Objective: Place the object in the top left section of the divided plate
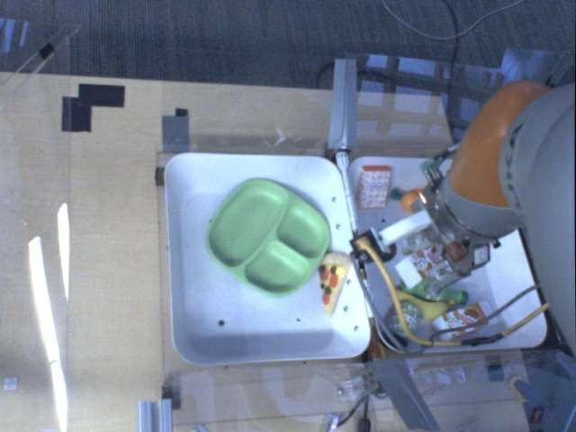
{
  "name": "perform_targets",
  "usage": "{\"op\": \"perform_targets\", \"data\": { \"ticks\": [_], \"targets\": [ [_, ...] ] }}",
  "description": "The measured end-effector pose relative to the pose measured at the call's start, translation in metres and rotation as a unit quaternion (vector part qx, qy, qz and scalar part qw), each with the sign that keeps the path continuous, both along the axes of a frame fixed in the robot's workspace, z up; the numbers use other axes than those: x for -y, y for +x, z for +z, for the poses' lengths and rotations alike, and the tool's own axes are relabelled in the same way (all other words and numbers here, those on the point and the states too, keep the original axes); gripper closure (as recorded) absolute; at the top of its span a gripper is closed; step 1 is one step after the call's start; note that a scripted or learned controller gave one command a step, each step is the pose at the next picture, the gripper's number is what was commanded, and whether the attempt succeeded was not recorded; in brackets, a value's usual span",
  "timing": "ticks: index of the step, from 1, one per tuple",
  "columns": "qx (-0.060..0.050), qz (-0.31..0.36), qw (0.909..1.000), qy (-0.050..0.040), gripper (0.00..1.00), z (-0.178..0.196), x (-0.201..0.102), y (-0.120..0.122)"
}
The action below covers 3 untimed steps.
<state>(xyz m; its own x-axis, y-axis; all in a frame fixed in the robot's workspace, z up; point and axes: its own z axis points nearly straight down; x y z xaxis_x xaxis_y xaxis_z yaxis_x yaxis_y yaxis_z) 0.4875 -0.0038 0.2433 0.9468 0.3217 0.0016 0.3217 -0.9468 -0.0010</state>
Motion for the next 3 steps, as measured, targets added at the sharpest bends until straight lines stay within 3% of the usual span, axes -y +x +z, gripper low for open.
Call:
{"op": "perform_targets", "data": {
  "ticks": [1,2,3],
  "targets": [
    [0.000,0.025,0.9997,-0.0005,1.00,0.015,-0.037,0.059],
    [0.000,0.077,0.9971,-0.0005,1.00,-0.016,-0.074,0.105],
    [0.001,0.137,0.9905,0.0003,1.00,-0.024,-0.163,0.118]
  ]
}}
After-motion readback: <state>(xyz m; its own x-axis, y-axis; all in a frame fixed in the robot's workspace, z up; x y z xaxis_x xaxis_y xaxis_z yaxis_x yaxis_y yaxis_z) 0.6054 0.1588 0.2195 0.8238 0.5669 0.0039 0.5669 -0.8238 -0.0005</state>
